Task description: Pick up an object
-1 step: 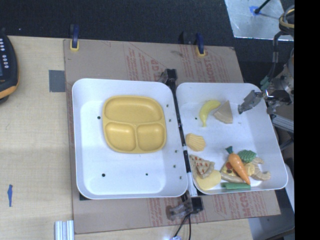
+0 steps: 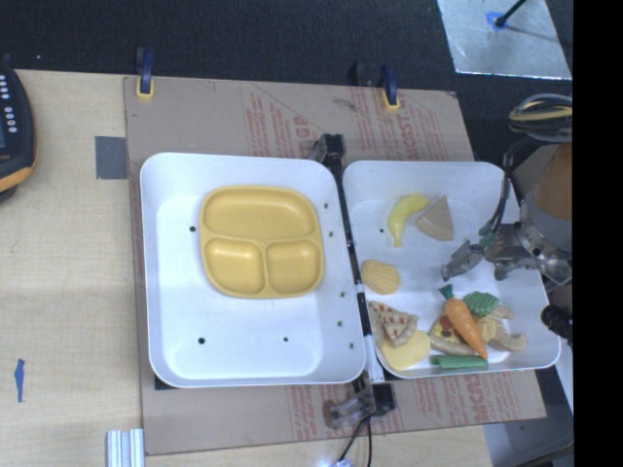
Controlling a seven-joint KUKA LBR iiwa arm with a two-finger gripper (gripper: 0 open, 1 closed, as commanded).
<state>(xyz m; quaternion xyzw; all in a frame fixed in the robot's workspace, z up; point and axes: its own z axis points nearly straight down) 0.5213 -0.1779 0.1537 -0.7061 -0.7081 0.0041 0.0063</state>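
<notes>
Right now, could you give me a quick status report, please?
Gripper over right bin, nothing held. Carrot close below it, crowded by other toy food. Yellow tray in left bin.

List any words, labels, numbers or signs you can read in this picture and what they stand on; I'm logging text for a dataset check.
Nothing can be read for certain.
Brown cardboard sheet under the two bins: faint red print in slanting rows, too blurred to read.
Dark handheld device at the left edge: a column of small buttons, any markings too small to read.
</notes>
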